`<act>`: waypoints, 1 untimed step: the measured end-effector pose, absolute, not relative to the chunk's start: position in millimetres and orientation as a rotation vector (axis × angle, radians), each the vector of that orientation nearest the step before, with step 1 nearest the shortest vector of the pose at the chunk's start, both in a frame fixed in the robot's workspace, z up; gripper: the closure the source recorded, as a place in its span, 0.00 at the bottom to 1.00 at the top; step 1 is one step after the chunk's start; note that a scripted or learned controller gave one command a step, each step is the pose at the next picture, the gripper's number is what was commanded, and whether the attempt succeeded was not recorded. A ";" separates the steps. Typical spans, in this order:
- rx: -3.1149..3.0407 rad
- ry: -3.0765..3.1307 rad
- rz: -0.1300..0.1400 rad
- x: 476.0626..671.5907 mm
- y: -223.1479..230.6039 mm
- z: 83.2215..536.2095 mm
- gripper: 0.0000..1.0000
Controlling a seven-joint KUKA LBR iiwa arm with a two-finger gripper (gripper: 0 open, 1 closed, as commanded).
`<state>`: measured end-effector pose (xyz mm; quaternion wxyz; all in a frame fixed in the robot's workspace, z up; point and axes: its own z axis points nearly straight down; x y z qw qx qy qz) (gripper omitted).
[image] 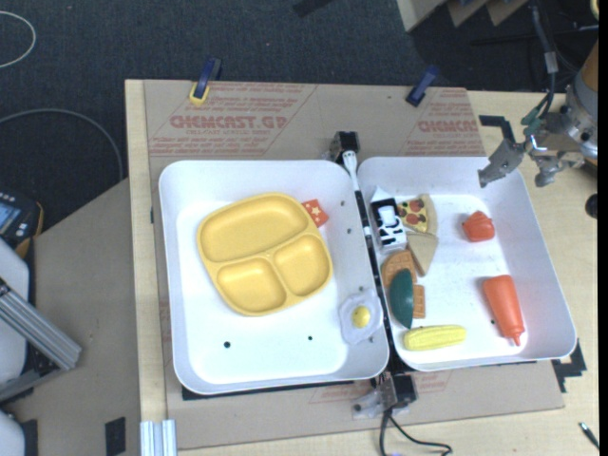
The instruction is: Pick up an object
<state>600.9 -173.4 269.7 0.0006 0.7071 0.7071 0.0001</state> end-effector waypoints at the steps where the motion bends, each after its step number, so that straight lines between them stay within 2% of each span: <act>1: 2.227 2.225 -0.006 597.6 -175.6 206.6 0.00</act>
